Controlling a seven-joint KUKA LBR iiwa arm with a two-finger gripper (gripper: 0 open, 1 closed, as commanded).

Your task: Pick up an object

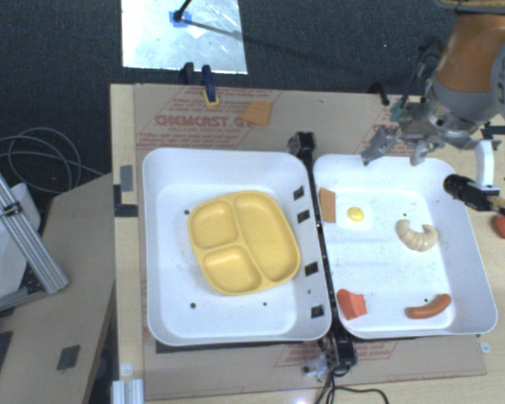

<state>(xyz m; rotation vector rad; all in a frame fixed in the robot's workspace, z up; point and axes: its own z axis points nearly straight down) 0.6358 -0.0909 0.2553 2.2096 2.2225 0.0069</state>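
Pincer (400,148): hanging over the far rim of the right bin (480,251), two fingers spread apart and pointing down, nothing sitting between them and nothing touching them. It is standing clear of every item, most likely because the arm (475,57), grey with its orange band, is reaching in from the right and no descent onto a target has begun.

Right bin contents, placed relative to the fried egg (355,216):
- Fried egg: lying flat toward the bin's far left, the item nearest the pincer, though apart from it.
- Orange slice (326,204): lying just beside the egg, against the wall by the divider.
- Croissant (418,236): curling to the egg's right, near but not touching.
- Red block (351,303): sitting well apart from the egg, at the near left corner.
- Sausage (427,307): lying well apart, along the near right wall.

These loose pieces are the candidates for picking; all are resting on the bin floor, spaced apart, which should be leaving room for the fingers.

Left bin (164,225): carrying a yellow divided tray (242,242), tilted askew, its compartments holding nothing.

Bench (320,112): bearing both bins side by side.
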